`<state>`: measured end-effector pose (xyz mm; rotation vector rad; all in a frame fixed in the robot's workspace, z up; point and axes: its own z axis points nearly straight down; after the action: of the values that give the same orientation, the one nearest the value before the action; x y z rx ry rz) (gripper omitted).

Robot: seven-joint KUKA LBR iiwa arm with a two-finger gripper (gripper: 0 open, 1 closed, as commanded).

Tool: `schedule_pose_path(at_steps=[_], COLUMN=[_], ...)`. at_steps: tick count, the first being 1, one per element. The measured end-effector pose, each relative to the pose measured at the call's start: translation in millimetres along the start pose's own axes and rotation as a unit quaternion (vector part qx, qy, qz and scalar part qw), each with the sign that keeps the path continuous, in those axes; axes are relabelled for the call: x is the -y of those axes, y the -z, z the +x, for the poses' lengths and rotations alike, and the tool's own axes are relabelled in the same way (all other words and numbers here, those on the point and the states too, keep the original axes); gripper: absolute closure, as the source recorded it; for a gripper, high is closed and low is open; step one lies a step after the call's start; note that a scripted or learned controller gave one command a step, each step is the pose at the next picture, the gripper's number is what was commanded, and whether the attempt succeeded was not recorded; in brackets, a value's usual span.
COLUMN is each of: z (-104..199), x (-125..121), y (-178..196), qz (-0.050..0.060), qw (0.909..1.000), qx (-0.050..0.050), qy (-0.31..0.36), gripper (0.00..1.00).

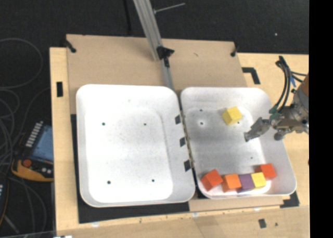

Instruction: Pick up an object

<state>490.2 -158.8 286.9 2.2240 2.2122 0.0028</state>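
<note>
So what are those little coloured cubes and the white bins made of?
The cubes, like the yellow cube lying alone, look like painted wood or plastic: flat matt colour, crisp edges; I can't tell which. The right bin and left bin look like moulded plastic: smooth, rounded corners, faint grey scuffing.

A: Both bins are white, the left bin [127, 143] faintly speckled grey with dark dots.

B: And the right bin [218, 107]?

A: White too, greyer in the middle. A yellow cube [232, 115] lies alone. Along the near wall: a red-orange block [211, 179], an orange block [231, 182], a purple block [245, 184], a yellow block [258, 180], a red block [267, 171].

B: The bench [119, 60]?

A: Tan, on a black floor [62, 3].
</note>
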Motion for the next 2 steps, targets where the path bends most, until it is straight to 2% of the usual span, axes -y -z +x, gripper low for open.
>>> schedule_pose_path(at_steps=[1,2], z=[16.5,-43.2], x=[-81.6,-125.0], y=[-134.1,-193.2], qz=[0.005,0.001], qw=[1.0,1.0], qx=[-0.001,0.001], qy=[0.004,0.002], gripper=[0.0,0.0])
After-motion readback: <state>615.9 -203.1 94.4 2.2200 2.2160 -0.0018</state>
